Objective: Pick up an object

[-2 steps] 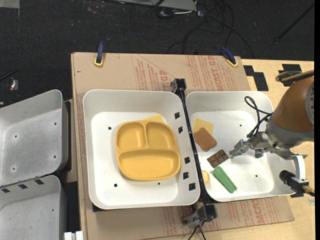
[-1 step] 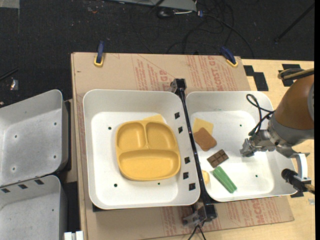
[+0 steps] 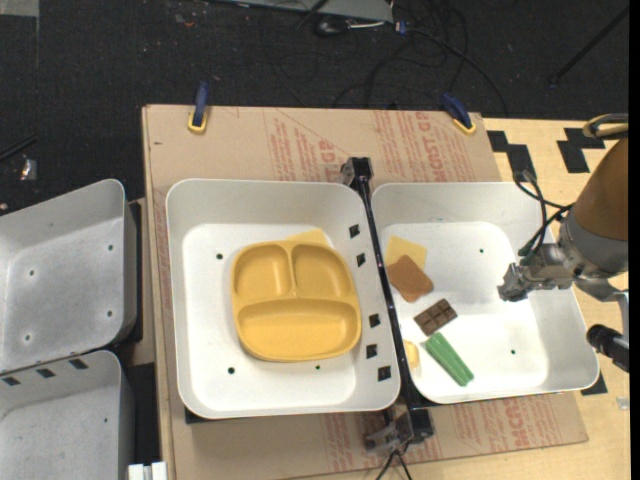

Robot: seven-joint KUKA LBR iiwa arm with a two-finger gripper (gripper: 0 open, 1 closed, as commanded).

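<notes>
**binwatcher:** Camera view from above. Using the black divider [image 3: 378, 268] between the two bins as my landmark. Just right of it, in the right bin [image 3: 560, 363], there's a little cluster: a pale yellow slice [image 3: 408, 251], a brown toast-looking piece [image 3: 409, 277] overlapping it, a dark chocolate-looking square [image 3: 435, 317] below that, and a green stick [image 3: 448, 358] nearest the camera. There's also a small yellow bit [image 3: 411, 355] right against the divider.

**kuka_fan:** Which one would you go for?

**binwatcher:** The green stick, I'd guess. It looks like light, stiff plastic toy food, maybe a bit slick. It lies slanted, so I'd grab across its narrow width near the middle. The flat pieces look thin and hard to get fingers under.

**kuka_fan:** Where's the gripper?

**binwatcher:** The gripper [image 3: 512, 286] is well right of the divider, over the right bin's far side, apart from all the objects. Can't tell if the pincer is apart or together, it's too small and blurry. Nothing visibly in it.

**kuka_fan:** Anything in the way?

**binwatcher:** The chocolate square sits near the stick's upper end. Left of the divider there's just a yellow divided plate [image 3: 297, 302] in the left bin [image 3: 200, 368], no bother.
</notes>
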